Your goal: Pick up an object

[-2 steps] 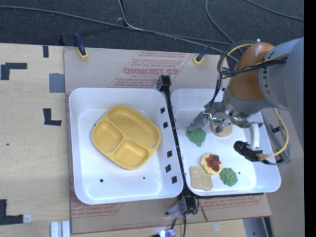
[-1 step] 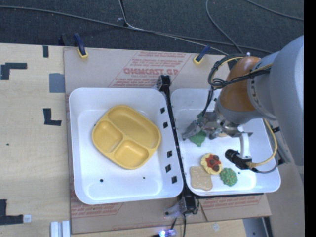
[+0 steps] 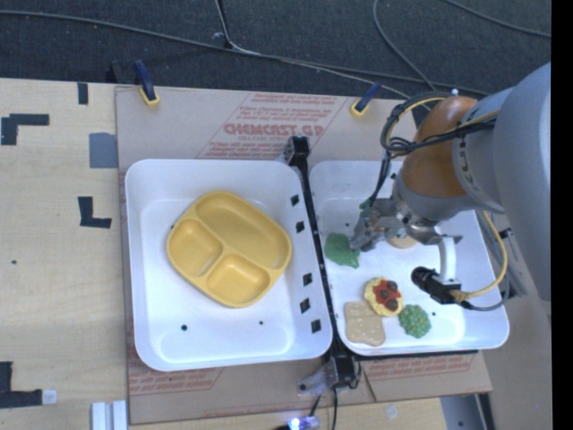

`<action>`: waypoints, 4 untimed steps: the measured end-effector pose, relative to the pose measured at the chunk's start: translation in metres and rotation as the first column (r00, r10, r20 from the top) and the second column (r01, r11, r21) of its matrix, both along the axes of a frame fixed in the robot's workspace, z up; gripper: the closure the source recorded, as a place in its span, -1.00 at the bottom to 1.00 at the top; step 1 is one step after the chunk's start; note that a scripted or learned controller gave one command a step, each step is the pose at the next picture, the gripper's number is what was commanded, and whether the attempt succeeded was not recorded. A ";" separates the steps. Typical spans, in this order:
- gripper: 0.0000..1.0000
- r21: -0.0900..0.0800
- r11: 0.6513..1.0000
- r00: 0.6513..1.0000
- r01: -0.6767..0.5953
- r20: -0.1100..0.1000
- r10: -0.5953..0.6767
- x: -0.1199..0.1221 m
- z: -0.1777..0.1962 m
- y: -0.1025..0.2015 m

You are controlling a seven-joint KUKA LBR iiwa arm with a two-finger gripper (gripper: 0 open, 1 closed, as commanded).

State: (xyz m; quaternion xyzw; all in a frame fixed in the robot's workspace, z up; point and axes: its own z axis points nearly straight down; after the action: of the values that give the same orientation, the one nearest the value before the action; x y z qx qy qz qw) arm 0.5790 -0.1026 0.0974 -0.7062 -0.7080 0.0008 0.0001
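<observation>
The gripper [image 3: 364, 234] hangs low in the right white bin [image 3: 483, 334]; its grasp cannot be told. A flat green leaf-shaped toy [image 3: 341, 250] lies just beside it.

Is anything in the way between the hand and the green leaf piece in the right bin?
Nothing visible. The hand hangs just right of the green leaf piece, with bare bin floor between. The other food pieces lie nearer the front of the right bin.

Overhead camera, perhaps mid-distance, slanting onto bins [image 3: 134, 240]
</observation>
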 end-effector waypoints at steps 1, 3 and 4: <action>1.00 0.000 1.000 1.000 0.002 0.005 -0.002 0.002 0.050 -0.010; 1.00 -0.001 1.000 1.000 0.002 0.007 -0.002 0.000 0.175 -0.018; 1.00 0.000 1.000 1.000 0.002 0.003 -0.002 0.001 0.200 -0.018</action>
State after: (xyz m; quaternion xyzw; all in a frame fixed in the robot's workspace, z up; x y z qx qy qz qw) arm 0.5797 -0.1204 0.2975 -0.7068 -0.7074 -0.0002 -0.0007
